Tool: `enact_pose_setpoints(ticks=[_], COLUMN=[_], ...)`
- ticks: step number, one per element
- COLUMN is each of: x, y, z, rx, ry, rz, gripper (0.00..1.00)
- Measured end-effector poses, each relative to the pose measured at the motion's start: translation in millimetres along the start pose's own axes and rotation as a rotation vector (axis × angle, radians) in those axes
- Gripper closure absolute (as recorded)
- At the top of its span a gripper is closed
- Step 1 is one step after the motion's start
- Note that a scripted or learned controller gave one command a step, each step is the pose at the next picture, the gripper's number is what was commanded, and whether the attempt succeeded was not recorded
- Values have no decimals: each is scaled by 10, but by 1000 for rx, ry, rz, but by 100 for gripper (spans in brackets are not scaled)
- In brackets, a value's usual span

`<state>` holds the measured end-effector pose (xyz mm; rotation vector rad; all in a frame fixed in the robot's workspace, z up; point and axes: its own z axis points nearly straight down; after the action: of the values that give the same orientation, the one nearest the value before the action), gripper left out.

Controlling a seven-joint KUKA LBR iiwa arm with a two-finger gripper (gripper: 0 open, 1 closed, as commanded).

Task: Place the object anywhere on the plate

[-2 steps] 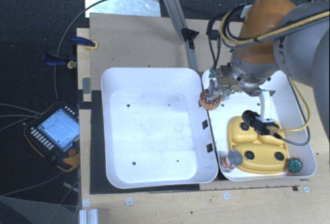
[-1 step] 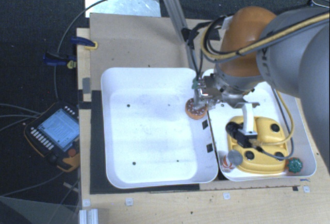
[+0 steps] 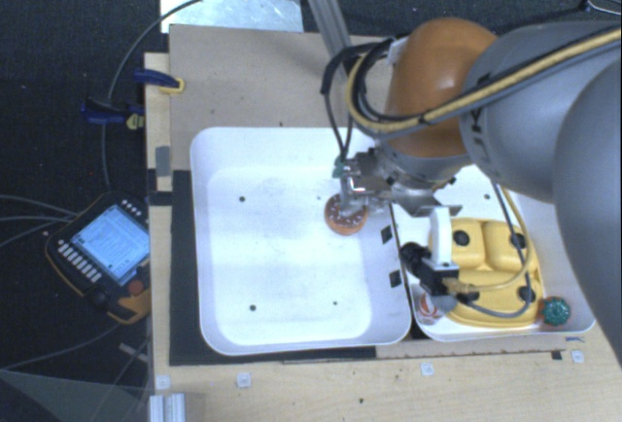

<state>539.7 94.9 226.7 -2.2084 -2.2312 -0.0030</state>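
A small round brown object (image 3: 345, 215) shows at the right side of the left white bin (image 3: 224, 245), close to the wall between the two bins. My gripper (image 3: 350, 189) hangs directly over it, its tip right at the object's upper edge; I cannot tell whether they touch. The yellow plate (image 3: 491, 255) lies in the right bin (image 3: 583, 321), partly hidden by my arm and its cables. The brown object is left of the plate and apart from it.
A small green round thing (image 3: 556, 312) sits at the right bin's front right corner. A red and white item (image 3: 428, 305) lies by the plate's front left. A teach pendant (image 3: 102, 250) rests left of the bench.
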Motion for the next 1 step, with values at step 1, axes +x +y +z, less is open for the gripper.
enact_pose_setpoints(ticks=[1], x=[526], y=[-282], z=[-57], rx=[1], ry=[0], rz=[-1], gripper=[100])
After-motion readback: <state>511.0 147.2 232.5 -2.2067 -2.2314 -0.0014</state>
